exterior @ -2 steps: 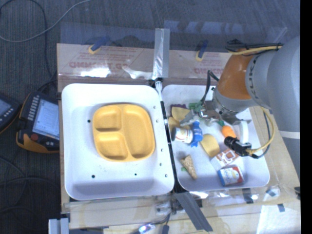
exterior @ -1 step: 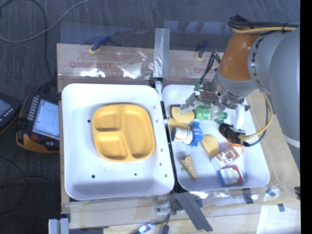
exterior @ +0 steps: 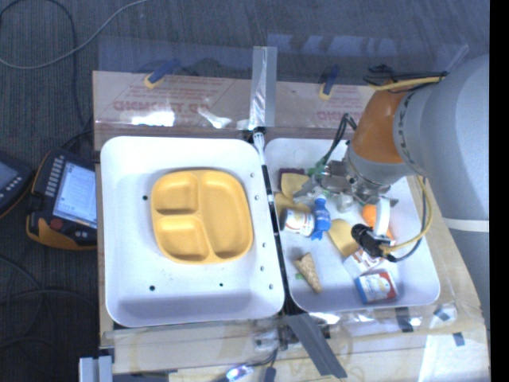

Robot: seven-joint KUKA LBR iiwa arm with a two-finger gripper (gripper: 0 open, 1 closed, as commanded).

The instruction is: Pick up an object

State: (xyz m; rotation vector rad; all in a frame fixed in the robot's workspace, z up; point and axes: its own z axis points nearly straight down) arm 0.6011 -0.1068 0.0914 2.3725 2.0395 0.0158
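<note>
Grey arm (exterior: pixel 457 126), orange band (exterior: pixel 380 130), black cables (exterior: pixel 406 241)

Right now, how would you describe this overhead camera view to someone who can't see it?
A grey robot arm with an orange band reaches over the right white bin, which holds a blue bottle, an ice-cream cone and other small toys. The left bin holds a yellow divided tray.

Dark grey carpet floor (exterior: pixel 199 14) surrounds the bench (exterior: pixel 127 106); a cable (exterior: pixel 48 46) snakes at eleven o'clock, a handheld control pendant (exterior: pixel 67 201) at nine.
</note>
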